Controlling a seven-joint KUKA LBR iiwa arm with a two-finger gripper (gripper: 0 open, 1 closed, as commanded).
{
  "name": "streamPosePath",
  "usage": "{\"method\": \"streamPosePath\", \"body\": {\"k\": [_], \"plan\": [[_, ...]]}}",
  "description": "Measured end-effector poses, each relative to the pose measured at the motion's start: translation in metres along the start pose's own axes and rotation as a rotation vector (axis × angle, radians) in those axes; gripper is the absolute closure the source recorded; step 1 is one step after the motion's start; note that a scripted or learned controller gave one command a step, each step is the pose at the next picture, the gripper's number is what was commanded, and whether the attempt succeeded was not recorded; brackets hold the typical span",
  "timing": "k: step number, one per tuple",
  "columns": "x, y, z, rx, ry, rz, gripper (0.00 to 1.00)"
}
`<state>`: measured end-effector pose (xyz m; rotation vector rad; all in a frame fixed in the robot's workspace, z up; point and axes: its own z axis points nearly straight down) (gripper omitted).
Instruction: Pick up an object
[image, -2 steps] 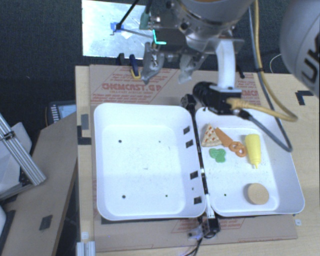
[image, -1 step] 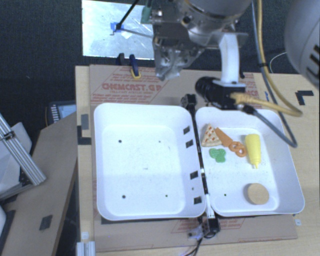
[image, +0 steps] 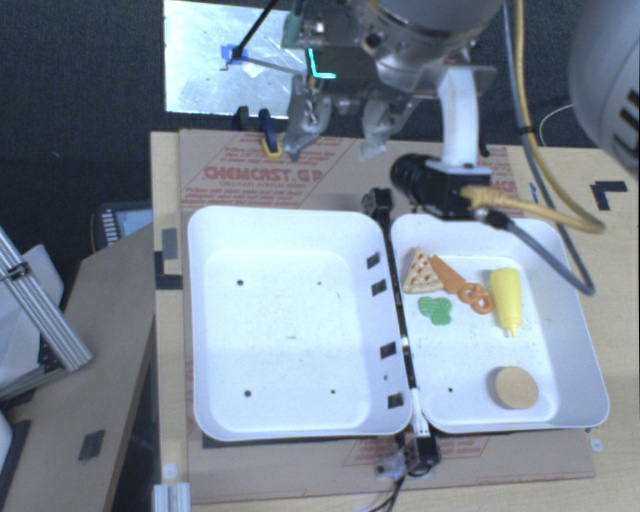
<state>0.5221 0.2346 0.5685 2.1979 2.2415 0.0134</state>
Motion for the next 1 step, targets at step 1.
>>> {"method": "streamPosePath", "body": {"k": [1], "plan": [[0.0001, 0.0002, -0.0117, -0.003, 0.001, -0.003, 1.00]]}}
